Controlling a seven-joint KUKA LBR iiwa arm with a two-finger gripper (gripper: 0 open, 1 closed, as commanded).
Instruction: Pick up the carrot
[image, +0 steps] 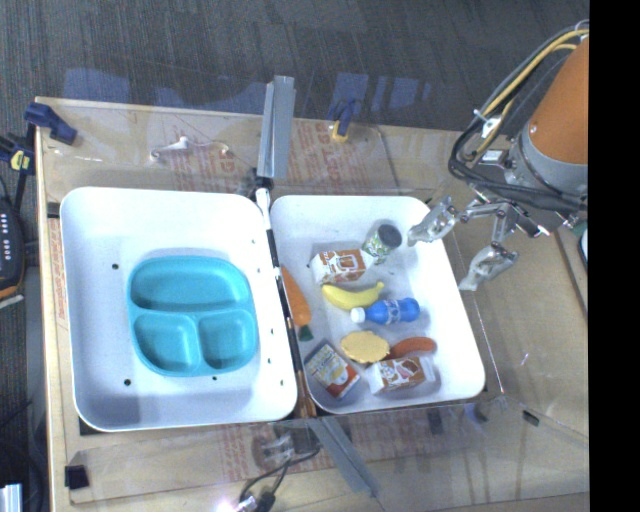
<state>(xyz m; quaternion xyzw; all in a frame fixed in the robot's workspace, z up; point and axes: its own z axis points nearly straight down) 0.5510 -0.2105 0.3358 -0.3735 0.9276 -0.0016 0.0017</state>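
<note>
Carrot (296, 298) is what I'm after, and I see it lying along the left wall of the right bin (460, 300), orange body with a dark green tip pointing toward the near side. Just right of it sits a banana (353, 295), with a small carton (340, 264) beyond that and a blue bottle (392, 312) further right. Nearer me are a burger-like round (365, 347), a sausage (413, 346) and two more cartons (331, 368). A tin can (382, 238) stands at the far side. My gripper (462, 246) hangs over the bin's far right corner, fingers spread apart, holding nothing, well apart from the carrot. The left bin (90, 300) holds a blue divided tray (192, 314).
</note>
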